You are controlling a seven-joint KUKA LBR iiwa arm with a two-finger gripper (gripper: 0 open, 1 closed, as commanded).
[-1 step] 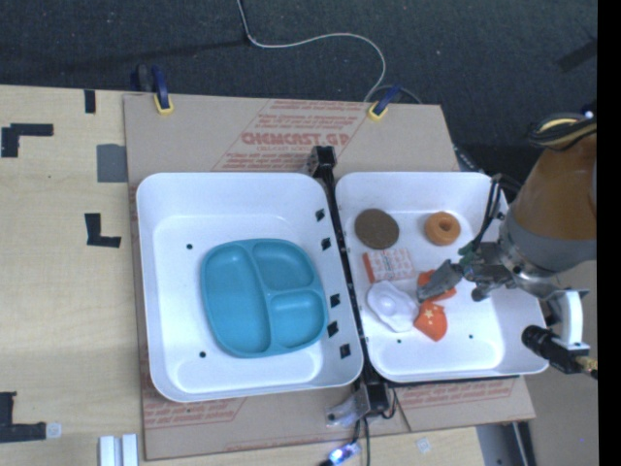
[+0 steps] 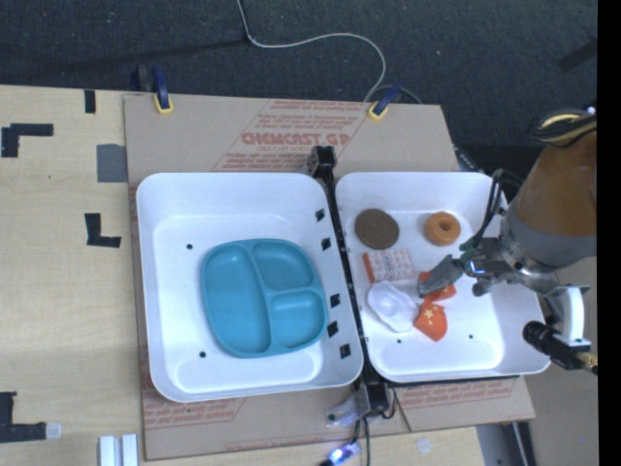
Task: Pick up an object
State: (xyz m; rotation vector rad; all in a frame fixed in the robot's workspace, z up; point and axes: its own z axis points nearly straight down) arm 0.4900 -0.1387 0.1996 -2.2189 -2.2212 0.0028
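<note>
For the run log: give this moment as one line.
gripper: low in right bin, over red piece | grasp: not visible | nearby: white piece, donut, brown disc | left bin: blue tray

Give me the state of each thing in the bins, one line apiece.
Blue divided plate: flat in the left bin.
Brown disc: flat, right bin.
Orange ring: flat, untouched.
Red piece: below the gripper.
White packet: beside the red piece.

bench (image 2: 58, 260), cardboard sheet (image 2: 281, 134) (two bins (image 2: 165, 289))
</note>
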